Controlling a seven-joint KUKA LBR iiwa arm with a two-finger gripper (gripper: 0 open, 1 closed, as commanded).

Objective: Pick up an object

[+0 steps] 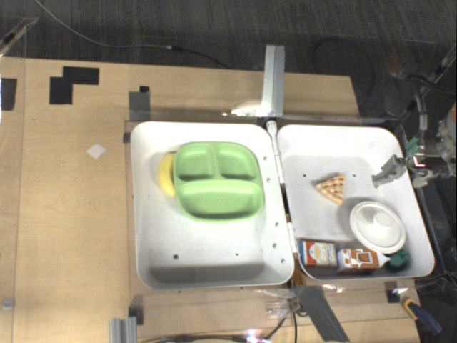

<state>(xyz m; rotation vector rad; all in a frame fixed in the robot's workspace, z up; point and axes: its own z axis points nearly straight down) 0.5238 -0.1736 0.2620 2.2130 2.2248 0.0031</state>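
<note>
Bins on desk (pixel 64 213), arm at right edge, nothing grasped.
Right bin (pixel 300 145), near wall: small milk carton (pixel 348 259) lying on its side, dark green item (pixel 398 260) just beside it. Behind them a white bowl (pixel 377 226), then a pizza slice toy (pixel 331 187) mid-bin. Left bin (pixel 153 256): green divided plate (pixel 216 179) overlapping a yellow object (pixel 166 174). End effector (pixel 389 171) over the right bin's far right rim, apart from all items; released or clenched, cannot tell.

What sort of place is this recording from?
Likely a robotics lab bench for pick tests: two shallow white bins side by side on a wooden benchtop, toy items like a green divided plate, loose cables.
</note>
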